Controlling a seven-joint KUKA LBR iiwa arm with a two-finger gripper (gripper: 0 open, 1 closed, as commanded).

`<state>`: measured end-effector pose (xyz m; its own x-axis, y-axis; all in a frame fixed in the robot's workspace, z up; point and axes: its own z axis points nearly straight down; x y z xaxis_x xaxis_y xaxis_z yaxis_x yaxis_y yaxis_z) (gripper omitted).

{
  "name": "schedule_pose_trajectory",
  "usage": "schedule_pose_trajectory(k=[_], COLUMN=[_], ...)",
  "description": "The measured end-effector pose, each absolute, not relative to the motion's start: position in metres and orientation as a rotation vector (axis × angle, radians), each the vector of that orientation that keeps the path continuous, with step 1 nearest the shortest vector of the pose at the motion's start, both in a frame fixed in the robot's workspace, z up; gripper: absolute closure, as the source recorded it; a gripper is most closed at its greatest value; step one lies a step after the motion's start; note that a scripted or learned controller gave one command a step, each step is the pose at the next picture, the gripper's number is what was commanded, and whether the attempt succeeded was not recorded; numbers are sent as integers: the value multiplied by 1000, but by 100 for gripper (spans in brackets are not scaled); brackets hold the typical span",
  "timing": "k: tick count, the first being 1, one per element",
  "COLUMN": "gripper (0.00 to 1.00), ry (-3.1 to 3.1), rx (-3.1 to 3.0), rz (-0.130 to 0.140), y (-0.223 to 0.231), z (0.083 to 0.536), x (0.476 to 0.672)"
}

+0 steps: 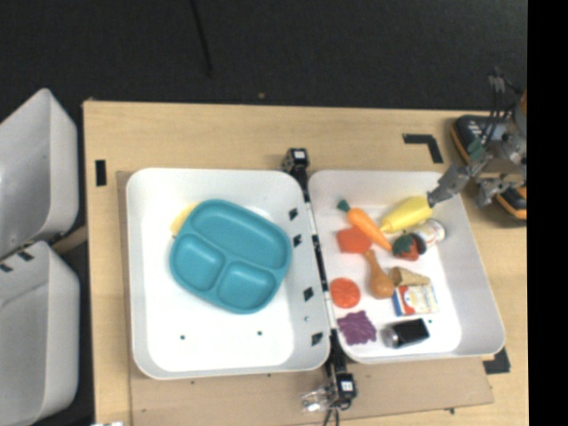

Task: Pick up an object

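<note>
While the arm point(497, 153) reaches in from the right edge, its pincer point(441, 193) sits low over the upper right corner of the right bin point(475, 313), the tip at the tapered end of a yellow squeeze bottle point(406, 211); whether it touches the bottle, and how wide the pincer stands, cannot be told at this size and blur. Right bin, contents: yellow squeeze bottle, lying tilted, upper centre; carrot point(366, 224), orange with green top, just left of the bottle; flat orange-red block point(353, 241) below the carrot; small white jar point(430, 232) just beneath the bottle's nozzle end; red and green rounded piece point(407, 246) touching the jar's left side; tan pear-shaped piece point(380, 278) mid-bin; small white carton point(415, 300) with red and blue print, right of the pear shape; orange disc point(345, 292) near the left wall; purple cluster point(357, 327) below the disc; black oblong item point(407, 333) at the lower edge. Left bin point(151, 327), contents: teal divided plate point(231, 256), three compartments, centred; a yellow item point(182, 216) showing at the plate's upper left rim, mostly hidden under it. Both bins rest side by side on a light wooden bench point(222, 136).
</note>
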<state>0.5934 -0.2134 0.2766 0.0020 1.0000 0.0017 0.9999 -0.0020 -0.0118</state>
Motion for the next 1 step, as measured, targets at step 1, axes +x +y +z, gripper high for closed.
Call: schedule_pose_trajectory(k=[1], gripper=[0], ry=[-2222], rx=[-2220], rz=[2], y=[-213], z=[283], x=[595])
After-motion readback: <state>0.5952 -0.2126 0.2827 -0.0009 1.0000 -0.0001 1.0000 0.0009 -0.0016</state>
